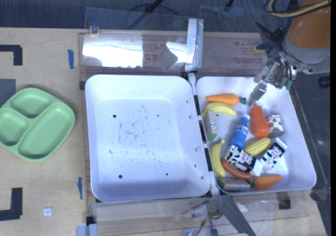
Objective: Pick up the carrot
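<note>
Along the bottom of the frame, you see clear plastic partly covering the right bin [299, 140] rim. Low in its heap, a second carrot-like piece [269, 181] lies half buried beside the cow-print cartons [240, 159]. Higher up, the carrot [222, 99] rests above a banana [219, 109]. Upper right, the gripper [261, 92] hangs over it, fingers narrowly parted, gripping nothing.

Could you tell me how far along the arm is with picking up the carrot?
Nothing looks done yet: the carrot lies at the top of the right bin, next to a banana. In hand: the gripper hangs over the bin's upper right, to the carrot's right and apart from it, with nothing between its fingers. Left: reaching the carrot, closing on it and lifting it.
</note>
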Tool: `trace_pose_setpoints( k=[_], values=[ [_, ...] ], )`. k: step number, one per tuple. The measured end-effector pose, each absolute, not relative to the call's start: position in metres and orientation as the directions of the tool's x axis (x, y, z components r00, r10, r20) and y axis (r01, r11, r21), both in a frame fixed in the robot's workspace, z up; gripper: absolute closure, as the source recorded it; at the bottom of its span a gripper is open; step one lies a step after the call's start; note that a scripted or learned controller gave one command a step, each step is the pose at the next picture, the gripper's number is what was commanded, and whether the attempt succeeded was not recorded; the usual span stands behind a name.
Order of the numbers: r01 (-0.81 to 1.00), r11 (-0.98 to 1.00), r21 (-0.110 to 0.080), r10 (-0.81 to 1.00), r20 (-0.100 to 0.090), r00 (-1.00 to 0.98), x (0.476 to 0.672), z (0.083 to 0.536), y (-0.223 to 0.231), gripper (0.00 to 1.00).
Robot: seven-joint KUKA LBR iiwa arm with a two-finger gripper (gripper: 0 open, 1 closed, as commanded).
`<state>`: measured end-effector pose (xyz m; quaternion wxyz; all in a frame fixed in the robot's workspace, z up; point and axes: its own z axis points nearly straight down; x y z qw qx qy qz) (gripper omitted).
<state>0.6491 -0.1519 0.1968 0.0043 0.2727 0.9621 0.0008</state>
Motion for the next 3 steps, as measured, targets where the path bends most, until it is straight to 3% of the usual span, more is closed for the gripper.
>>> trace_pose_setpoints(
  k=[3],
  values=[
    [0.24,0.971,0.002,0.24,-0.011,-0.971,0.661,0.201,-0.141,0.0]
  ],
)
